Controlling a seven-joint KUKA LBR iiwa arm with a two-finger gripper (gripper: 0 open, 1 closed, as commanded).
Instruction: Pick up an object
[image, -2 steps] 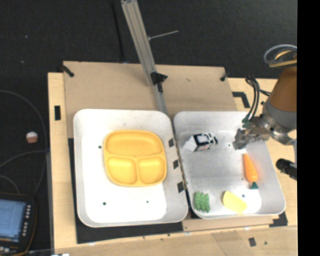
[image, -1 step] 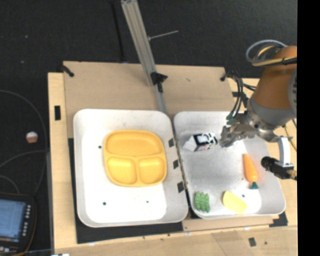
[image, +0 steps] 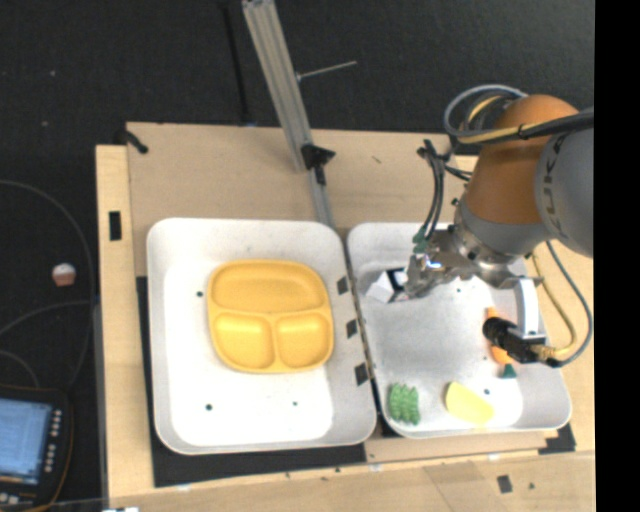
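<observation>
The hand (image: 412, 276) hangs in the right bin's (image: 440, 345) far-left corner; I cannot tell its grip. The green object (image: 403, 402) sits in that bin's near-left corner.

The tray (image: 270, 315) is plain yellow, the bins (image: 175, 300) white. Below the gripper (image: 400, 287) lie a green piece (image: 403, 402) and a pale yellow piece (image: 468, 403).

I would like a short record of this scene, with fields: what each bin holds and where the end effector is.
left bin: one yellow divided plate with three compartments, lying flat near the middle
right bin: green bumpy toy and yellow lemon-like toy side by side, apart, near the front wall; small orange item by the right wall, kind unclear
end effector: above the right bin's far left part
</observation>
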